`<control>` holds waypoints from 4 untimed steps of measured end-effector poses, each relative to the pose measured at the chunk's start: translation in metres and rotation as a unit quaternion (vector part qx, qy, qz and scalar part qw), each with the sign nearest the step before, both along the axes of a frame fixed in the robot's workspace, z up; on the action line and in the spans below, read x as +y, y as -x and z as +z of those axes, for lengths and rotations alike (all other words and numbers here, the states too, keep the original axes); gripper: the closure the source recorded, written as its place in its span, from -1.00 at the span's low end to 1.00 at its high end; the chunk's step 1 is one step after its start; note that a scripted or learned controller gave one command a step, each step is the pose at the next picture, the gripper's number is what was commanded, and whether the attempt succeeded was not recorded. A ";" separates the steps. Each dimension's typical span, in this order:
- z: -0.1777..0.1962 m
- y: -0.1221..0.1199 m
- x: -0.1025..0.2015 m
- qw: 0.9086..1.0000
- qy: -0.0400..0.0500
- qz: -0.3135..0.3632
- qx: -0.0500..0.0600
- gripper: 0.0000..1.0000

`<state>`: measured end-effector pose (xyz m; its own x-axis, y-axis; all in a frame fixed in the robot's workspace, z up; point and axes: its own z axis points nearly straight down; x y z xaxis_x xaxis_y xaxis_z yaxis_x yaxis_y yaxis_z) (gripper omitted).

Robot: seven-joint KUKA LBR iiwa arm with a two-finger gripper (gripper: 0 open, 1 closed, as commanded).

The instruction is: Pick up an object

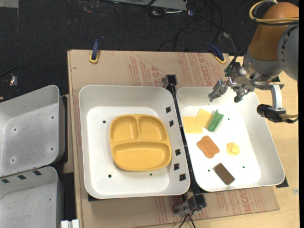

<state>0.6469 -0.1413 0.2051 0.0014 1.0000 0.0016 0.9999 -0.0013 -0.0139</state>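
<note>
Objects: 6 pieces lie in the right bin [266, 141] — a pale yellow block [204, 117] touching a green piece [215, 121], a flat yellow slice [192, 125], an orange-brown piece [208, 147], a small yellow lump [232, 148] and a dark brown block [223, 173].
Jaws: the gripper [227, 93] hangs over the right bin's far edge, fingers spread apart, nothing between them, well apart from the pieces.
Left bin [90, 127]: holds a yellow 3-compartment tray [140, 142].
Table [123, 68]: brown board under both bins, 2 clamps on its far edge.
</note>
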 end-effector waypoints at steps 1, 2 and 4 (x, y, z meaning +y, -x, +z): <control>0.009 -0.003 0.001 1.000 0.001 0.001 -0.007 -1.00; -0.051 0.006 0.001 1.000 0.001 0.000 -0.005 -1.00; -0.111 -0.003 0.007 1.000 0.002 0.002 -0.008 -1.00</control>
